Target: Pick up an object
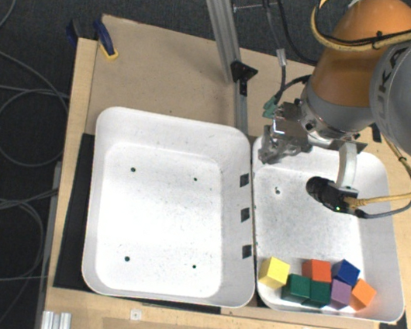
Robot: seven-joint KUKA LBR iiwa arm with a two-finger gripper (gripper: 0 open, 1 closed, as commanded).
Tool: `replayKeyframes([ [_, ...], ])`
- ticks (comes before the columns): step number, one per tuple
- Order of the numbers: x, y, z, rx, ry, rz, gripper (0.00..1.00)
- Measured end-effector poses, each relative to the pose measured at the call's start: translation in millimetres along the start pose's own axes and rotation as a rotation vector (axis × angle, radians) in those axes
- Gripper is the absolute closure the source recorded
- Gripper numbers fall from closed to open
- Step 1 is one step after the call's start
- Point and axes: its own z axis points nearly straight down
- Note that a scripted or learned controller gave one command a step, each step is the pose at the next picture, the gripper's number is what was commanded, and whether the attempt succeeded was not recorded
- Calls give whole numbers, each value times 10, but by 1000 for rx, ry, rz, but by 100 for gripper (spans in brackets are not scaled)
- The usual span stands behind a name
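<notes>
the claw (273,150) hangs over the far left corner of the right bin (383,230), close to the rim where the two bins meet; whether it is apart or together i cannot tell, and nothing shows between its tips. the blocks sit bunched against the near edge of that bin, well apart from the claw: a yellow block (275,271) at the left, then two green blocks (307,290), a red block (320,271), a blue block (346,270), a purple block (341,292) and an orange block (363,293) at the right, touching or just beside one another. the bin floor between claw and blocks lies open. the left bin (100,181) offers a broad bare floor. both bins rest on the counter (160,65).
</notes>
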Motion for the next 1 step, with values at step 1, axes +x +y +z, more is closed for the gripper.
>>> replayKeyframes([
  [1,571,54,-43,0,1,0,100],
])
